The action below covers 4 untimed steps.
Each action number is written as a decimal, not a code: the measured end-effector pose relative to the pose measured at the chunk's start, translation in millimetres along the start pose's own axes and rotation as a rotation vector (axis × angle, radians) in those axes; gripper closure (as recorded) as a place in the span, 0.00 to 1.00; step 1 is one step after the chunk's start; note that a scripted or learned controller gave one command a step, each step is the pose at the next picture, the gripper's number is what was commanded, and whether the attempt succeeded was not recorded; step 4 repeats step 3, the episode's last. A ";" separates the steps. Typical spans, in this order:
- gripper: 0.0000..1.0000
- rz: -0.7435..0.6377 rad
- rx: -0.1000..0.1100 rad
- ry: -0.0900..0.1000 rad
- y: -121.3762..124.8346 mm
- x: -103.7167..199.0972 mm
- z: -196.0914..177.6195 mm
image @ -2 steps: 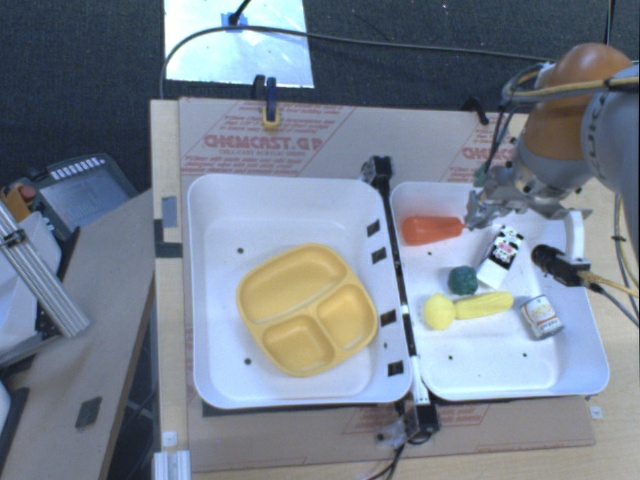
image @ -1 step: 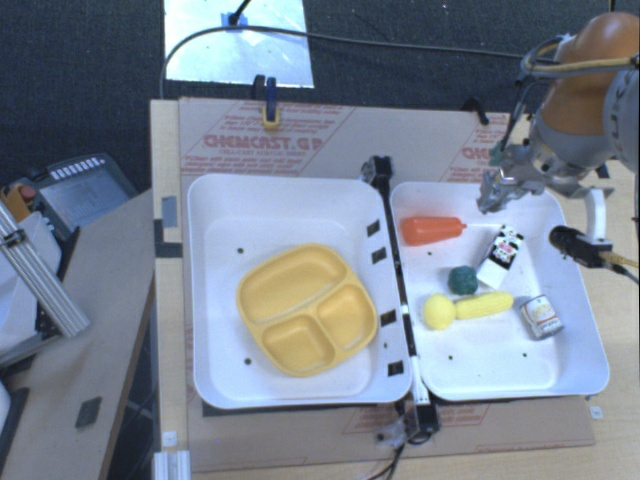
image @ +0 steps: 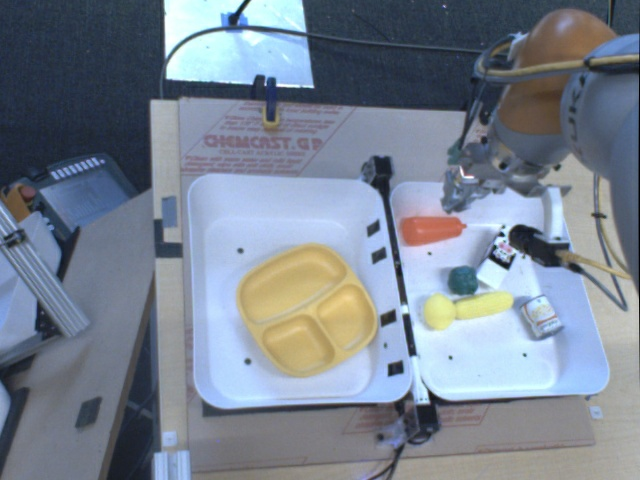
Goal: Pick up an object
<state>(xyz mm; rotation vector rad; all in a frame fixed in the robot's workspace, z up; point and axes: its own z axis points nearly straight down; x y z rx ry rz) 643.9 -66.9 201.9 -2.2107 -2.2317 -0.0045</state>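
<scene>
In the overhead camera view, the arm (image: 560, 78) reaches in from the upper right of the frame, and its claw (image: 455, 196) hangs over the upper left part of the right bin (image: 500, 373). The view does not show whether the claw is released or clenched, and nothing can be seen gripped in it.

An orange carrot-shaped toy (image: 432, 230) lies on its side just below the claw in the frame, close to the bin's left wall with its thin end pointing right. Whether the claw touches it cannot be told.

Lower in the same bin, a small dark green lump (image: 462, 280) lies just above a yellow toy (image: 470, 309) with a round knob at its left end. A small white-and-black packet (image: 499, 254) sits to the right of the carrot, and a little tin (image: 540, 316) lies near the right wall.

The left bin (image: 220, 228) holds a yellow divided plate (image: 305, 310), well apart from the claw.
</scene>
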 end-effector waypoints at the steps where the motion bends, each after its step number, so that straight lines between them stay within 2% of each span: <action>1: 1.00 -0.001 0.000 0.001 -10.0 53.0 -14.1; 2: 1.00 -0.001 0.000 0.000 -19.1 109.3 -24.2; 3: 1.00 0.000 0.000 -0.001 -10.4 158.8 -16.8; 4: 1.00 0.000 0.000 -0.001 -10.4 158.8 -16.8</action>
